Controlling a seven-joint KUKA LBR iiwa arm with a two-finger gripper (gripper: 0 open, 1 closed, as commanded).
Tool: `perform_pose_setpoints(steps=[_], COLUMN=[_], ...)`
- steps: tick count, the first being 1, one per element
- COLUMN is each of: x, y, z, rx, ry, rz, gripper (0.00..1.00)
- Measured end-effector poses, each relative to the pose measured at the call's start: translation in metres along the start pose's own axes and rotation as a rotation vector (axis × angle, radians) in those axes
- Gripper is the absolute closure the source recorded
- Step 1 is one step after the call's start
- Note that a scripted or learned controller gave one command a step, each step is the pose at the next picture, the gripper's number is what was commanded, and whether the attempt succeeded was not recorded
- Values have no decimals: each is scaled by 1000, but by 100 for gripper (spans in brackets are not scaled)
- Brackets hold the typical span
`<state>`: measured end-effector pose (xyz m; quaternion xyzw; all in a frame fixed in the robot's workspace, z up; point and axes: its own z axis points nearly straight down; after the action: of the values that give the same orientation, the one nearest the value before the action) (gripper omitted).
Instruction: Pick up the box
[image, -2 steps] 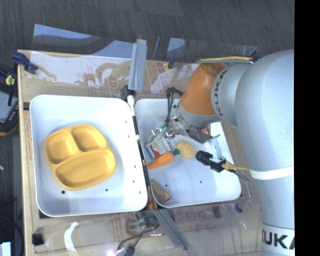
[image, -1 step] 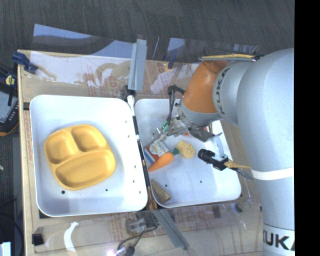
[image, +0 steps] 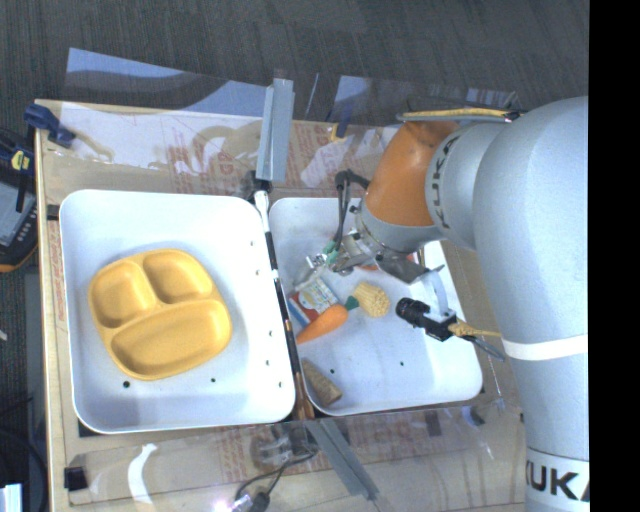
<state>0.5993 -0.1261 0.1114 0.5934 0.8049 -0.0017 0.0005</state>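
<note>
Lying nearest, a brown block (image: 321, 382) sat in the front left corner of the right bin (image: 400, 372), and the left bin (image: 100, 400) held a yellow divided plate (image: 160, 312). Farther back, a carrot (image: 322, 322) lay just before the box (image: 316, 293), a small printed carton by that bin's left wall, with a corn cob (image: 372, 298) to its right. Behind these the gripper (image: 337, 257) hung at the box's far end; whether it was open or closed could not be told.

In the right bin (image: 400, 382) the near middle is bare; carrot (image: 322, 322), corn cob (image: 372, 298) and box (image: 314, 293) crowd its left (a brown block (image: 322, 383) sits near-left), and the arm (image: 520, 200) overhangs the far side
</note>
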Motion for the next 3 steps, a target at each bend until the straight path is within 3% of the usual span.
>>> perform_pose_setpoints(steps=[1,2,3], x=[21,21,21], y=[-9,-8,-8], z=[13,2,2], rx=[-9,-11,-11], ry=[-11,-11,-11], rz=[91,87,86], gripper=[0,100,0])
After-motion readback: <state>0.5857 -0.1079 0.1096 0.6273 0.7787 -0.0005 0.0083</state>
